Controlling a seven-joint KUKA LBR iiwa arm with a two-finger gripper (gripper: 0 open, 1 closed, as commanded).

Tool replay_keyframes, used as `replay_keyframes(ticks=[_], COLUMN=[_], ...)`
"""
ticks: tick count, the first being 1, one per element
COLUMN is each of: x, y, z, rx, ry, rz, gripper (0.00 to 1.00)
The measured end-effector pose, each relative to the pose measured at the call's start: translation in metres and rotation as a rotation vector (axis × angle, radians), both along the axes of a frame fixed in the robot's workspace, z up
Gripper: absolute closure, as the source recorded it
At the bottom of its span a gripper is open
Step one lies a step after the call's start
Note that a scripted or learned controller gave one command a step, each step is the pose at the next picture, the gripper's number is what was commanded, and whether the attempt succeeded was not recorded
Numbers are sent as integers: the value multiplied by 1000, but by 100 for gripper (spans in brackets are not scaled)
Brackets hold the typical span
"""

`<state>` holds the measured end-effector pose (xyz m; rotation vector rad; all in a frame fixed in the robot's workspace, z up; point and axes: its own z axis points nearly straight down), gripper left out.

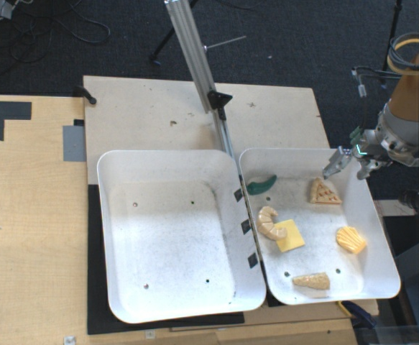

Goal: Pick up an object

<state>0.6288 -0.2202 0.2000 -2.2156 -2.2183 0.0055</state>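
Note:
My gripper (351,165) hangs over the far right corner of the right bin (381,264), open, with nothing between its fingers. Just below and left of it lies a waffle-patterned wedge (325,192). A green curved piece (261,185) rests near the bin's left wall. A pale croissant-like piece (268,222) touches a yellow block (290,236) in the middle. A yellow shell shape (351,240) lies at the right, and a tan bread-like piece (311,282) sits by the near edge.
The left bin (123,279) sits beside the right one, with black clips (246,226) along the shared wall. A slanted metal rail (195,56) rises from behind the bins. Light wooden board (29,228) lies to the left.

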Motion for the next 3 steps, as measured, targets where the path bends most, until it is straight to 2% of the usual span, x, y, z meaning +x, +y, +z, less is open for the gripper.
replay_keyframes(ticks=[1, 2, 3], x=[1, -6, -5], y=[0, 0, 1], z=[3, -60, -109], rx=[-2, 0, -3], ry=[-4, 1, -7], rz=[4, 0, 1], gripper=[0, 0, 0])
